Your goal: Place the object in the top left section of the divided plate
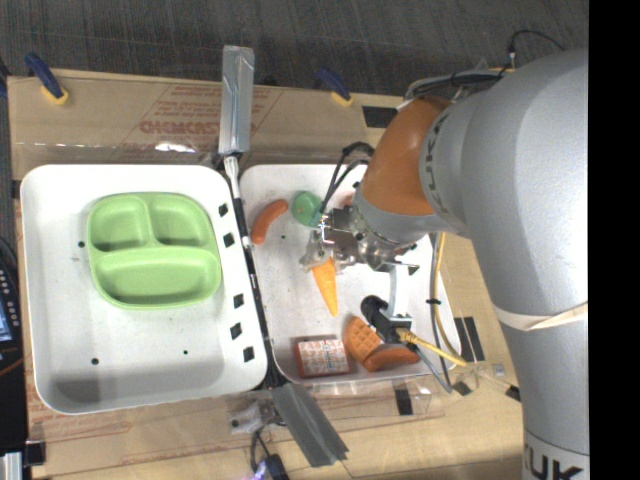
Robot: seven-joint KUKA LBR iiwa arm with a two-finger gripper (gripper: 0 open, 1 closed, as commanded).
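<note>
Two white bins side by side. Left bin (60,368) holds the green divided plate (153,248); its three sections have nothing in them. Top left section (118,223) is the target.

Right bin (290,313) holds the loose items: orange cone (326,282), like a carrot, near the middle; sausage (266,219) by the divider; green ball (305,206) just beside it; waffle (362,336), a reddish piece (392,358) and a small printed box (322,355) along the near edge.

Gripper (333,251) sits low over the right bin, right at the wide end of the cone. Whether the jaws are open, closed or gripping cannot be told; the wrist body hides them.

Likely task thing: the cone, judged by where the gripper is. It lies in the right bin, not lifted as far as can be seen. Its long axis runs far to near, wide end far and touching or just under the gripper, tip pointing near.

Key relation: the plate lies well to the left of the gripper, across the divider wall. A carry would call for a lift clear of that wall, then travel left and slightly far.
</note>
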